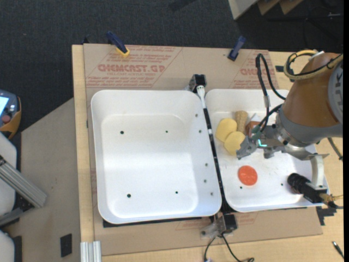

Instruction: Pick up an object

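Yellow rounded pieces (pixel 230 136) are lying in the right bin (pixel 272 200), just left of the gripper (pixel 248 148); whether anything is being pinched cannot be told.

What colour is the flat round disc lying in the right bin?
Orange-red disc, clearest in the camera view.

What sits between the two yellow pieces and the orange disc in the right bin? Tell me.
In the camera view, bare white bin floor separates the yellow pieces from the orange disc; the tool hangs just right of that gap.
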Controlling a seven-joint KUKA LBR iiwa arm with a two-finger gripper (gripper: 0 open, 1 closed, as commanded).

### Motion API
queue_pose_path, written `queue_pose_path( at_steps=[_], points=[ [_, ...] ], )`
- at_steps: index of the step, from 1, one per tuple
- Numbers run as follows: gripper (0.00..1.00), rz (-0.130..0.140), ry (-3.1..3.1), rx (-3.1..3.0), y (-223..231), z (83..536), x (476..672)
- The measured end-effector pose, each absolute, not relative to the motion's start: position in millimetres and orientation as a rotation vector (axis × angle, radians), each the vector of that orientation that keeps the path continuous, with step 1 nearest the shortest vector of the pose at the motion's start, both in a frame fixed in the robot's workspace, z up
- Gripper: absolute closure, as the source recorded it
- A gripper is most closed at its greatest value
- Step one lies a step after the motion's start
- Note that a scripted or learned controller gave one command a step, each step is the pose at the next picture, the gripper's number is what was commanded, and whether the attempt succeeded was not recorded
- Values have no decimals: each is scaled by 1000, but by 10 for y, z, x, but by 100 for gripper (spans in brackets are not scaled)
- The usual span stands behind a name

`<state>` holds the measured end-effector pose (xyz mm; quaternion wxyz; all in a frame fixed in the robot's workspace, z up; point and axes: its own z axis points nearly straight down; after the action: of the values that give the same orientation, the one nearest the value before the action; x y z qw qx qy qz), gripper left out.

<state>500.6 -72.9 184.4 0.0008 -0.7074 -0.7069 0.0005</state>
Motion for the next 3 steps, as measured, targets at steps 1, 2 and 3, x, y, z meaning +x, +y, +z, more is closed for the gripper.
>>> queue_pose_path(
  at_steps=[1,2,3],
  points=[
    [0,-2,-2225,-2229,-1319,1436,5752],
    [0,-12,-2233,-2239,-1034,1046,5544],
    [0,-3,-2225,-2230,-1521,854,5949]
  ],
)
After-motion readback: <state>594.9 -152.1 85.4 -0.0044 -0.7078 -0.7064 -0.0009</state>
